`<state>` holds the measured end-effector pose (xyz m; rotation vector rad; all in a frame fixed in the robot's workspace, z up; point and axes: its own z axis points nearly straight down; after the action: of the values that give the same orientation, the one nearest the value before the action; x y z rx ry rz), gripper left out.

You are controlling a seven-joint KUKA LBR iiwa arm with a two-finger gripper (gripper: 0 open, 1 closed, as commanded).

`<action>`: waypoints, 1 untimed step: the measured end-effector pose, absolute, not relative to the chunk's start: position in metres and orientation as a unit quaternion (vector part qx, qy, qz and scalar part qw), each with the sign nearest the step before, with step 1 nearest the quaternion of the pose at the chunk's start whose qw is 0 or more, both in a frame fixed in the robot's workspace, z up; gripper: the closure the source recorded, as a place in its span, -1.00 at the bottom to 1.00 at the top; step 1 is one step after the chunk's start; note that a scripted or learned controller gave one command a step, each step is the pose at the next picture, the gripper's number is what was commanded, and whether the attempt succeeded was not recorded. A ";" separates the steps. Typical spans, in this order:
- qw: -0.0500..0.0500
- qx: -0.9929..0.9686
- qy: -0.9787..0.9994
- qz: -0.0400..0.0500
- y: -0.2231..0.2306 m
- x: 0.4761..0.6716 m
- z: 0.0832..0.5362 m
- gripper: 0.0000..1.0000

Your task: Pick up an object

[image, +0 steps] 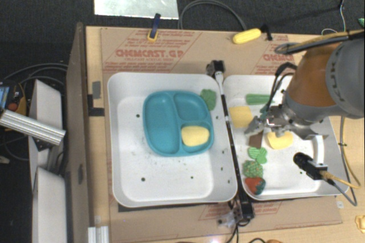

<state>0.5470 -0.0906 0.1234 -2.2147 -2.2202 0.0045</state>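
Cardboard bench [171, 51] bears white bins [128, 179]; dark carpet [40, 2].

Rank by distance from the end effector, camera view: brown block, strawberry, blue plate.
End effector sits over the right bin.
1. Brown block, just below it, same bin.
2. Strawberry, right bin's near corner.
3. Blue plate, left bin.

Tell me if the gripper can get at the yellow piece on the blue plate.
Probably yes: the yellow piece lies uncovered on the blue plate, nothing above it. The gripper is in the other bin and must cross the divider.
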 end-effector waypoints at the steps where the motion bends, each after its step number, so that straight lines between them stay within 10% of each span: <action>1: -0.001 -0.707 -0.708 -0.001 -0.093 0.548 0.084 -1.00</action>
<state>0.5475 -0.0934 0.0839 -2.2215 -2.2245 -0.0029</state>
